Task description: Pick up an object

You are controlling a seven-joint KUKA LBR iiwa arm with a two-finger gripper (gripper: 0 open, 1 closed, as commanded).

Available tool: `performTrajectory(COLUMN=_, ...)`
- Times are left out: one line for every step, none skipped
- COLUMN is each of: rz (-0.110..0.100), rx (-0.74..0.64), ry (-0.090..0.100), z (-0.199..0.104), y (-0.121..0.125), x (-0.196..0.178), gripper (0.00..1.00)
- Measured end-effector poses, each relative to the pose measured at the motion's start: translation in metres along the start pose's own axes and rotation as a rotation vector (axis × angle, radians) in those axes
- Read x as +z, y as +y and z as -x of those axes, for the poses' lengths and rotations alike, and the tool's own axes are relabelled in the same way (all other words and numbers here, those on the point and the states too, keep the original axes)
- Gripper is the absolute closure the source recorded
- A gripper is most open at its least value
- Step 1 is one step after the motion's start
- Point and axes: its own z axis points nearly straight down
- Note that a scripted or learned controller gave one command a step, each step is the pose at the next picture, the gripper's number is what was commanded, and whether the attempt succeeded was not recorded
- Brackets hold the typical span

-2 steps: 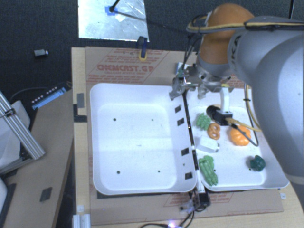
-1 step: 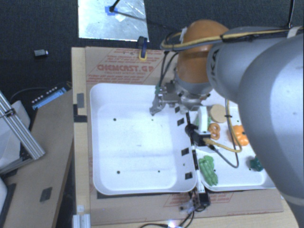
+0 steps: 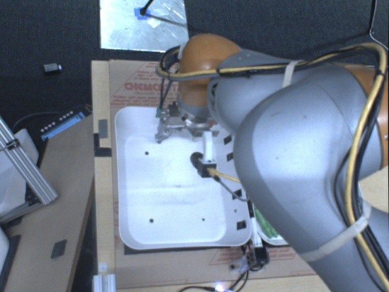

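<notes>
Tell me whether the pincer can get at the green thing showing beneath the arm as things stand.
Probably not directly. The pincer sits over the far corner of the left bin, and the arm itself covers most of the green thing; it would likely have to swing back first.

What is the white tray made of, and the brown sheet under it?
The white tray looks like smooth moulded plastic: rounded corners, a soft sheen, small dark holes in its floor. The brown sheet under it looks like cardboard: flat, matt tan, with red printed letters. The arm looks like painted metal or hard plastic, glossy grey; I can't tell which.
</notes>
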Motion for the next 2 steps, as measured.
performTrajectory(rz=-0.013, rx=0.0, ry=-0.005, z=0.002, y=-0.004, x=-0.003, gripper=1.0)
performTrajectory(rz=-0.016, rx=0.002, ry=-0.006, z=-0.027, y=-0.058, x=0.007, gripper=1.0)
